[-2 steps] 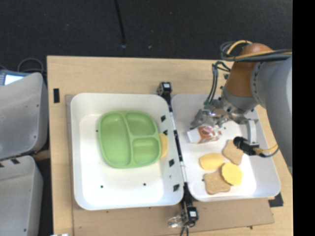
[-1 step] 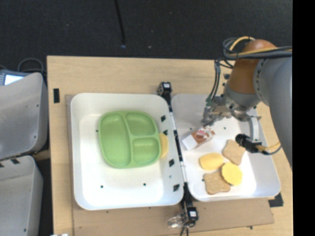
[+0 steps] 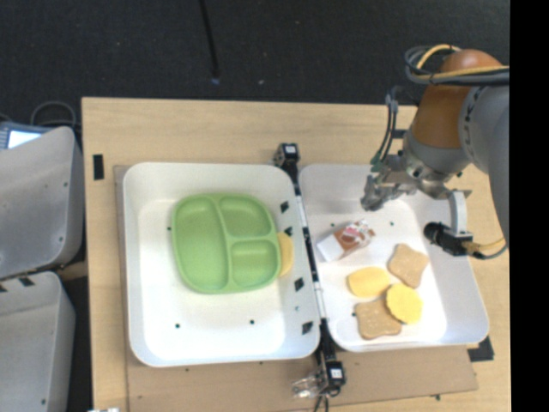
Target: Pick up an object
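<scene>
Dark carpet surrounds a pale wooden bench [image 3: 214, 131] bearing two shallow white bins side by side. In the left white bin [image 3: 150, 316] lies a green plastic divided tray [image 3: 225, 243], and a yellow piece [image 3: 286, 253] peeks from under its right edge, mostly hidden, so what it is cannot be told. In the right white bin [image 3: 455, 307] lie a small clear wrapper with a red-brown item inside [image 3: 350, 237], too blurred to identify, two tan toast-like slices [image 3: 408, 265] and [image 3: 377, 318], and two flat yellow round pieces [image 3: 368, 282] and [image 3: 404, 304], these four clustered and touching or overlapping. The grey two-finger gripper [image 3: 374, 197] hangs over the right bin's upper part, just above and to the right of the wrapper; whether its fingers stand apart or together cannot be told, and nothing shows between them.
</scene>
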Controlling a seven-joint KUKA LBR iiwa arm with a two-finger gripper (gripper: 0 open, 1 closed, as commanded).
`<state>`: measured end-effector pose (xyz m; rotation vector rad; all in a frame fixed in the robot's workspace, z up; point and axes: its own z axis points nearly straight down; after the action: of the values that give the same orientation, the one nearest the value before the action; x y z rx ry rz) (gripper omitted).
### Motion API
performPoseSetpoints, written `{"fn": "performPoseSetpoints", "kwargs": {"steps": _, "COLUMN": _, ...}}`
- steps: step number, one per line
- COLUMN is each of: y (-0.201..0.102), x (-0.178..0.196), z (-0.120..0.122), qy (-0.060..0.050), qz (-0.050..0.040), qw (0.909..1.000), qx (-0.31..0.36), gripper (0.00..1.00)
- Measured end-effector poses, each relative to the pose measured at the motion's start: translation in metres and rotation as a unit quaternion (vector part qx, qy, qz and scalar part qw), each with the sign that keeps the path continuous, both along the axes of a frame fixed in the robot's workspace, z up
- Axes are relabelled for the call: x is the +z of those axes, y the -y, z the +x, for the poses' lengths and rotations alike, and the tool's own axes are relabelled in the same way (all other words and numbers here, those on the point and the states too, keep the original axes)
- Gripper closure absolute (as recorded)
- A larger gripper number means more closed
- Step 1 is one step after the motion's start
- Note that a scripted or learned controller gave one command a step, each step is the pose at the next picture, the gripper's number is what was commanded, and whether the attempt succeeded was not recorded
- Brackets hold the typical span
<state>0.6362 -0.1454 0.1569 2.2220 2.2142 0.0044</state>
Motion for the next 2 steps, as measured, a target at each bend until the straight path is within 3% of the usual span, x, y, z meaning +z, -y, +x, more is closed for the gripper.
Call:
{"fn": "performPoseSetpoints", "kwargs": {"steps": 1, "y": 0.002, "x": 0.054, "z": 0.002, "qy": 0.001, "qz": -0.0004, "qw": 1.0, "qx": 0.003, "gripper": 1.0}}
{"fn": "performPoseSetpoints", "kwargs": {"steps": 2, "y": -0.052, "x": 0.067, "z": -0.014, "qy": -0.002, "qz": 0.0013, "qw": 1.0, "qx": 0.005, "gripper": 1.0}}
